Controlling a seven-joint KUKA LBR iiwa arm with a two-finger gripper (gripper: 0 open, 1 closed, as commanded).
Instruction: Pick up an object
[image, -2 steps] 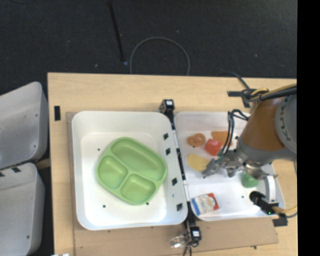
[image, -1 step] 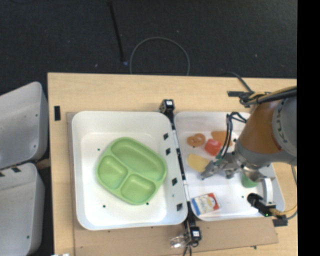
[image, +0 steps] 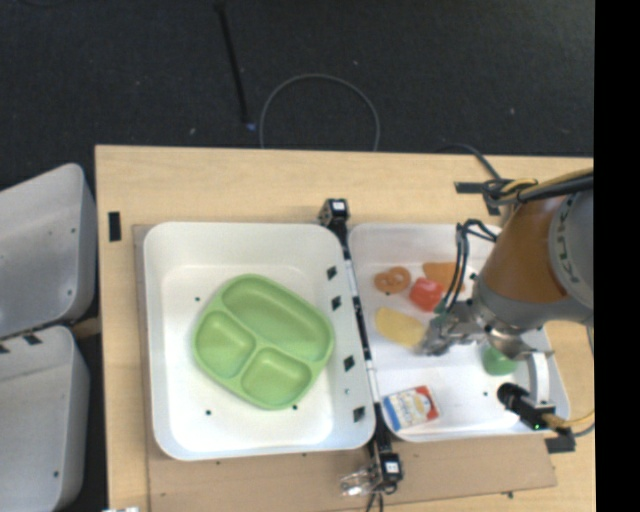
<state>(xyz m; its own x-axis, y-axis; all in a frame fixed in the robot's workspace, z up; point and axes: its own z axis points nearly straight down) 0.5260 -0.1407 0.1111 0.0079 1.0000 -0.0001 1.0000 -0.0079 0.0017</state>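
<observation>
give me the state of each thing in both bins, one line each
green tray: flat in the left bin, right way up
orange ring: lying flat, free
red piece: loose beside the ring
yellow piece: lying beside the gripper
small carton: lying on its side

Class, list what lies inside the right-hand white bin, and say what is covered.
The right bin holds an orange ring, a red piece, an orange piece, a yellow piece, a green piece and a small carton. The arm and gripper cover the bin floor beneath.
</observation>
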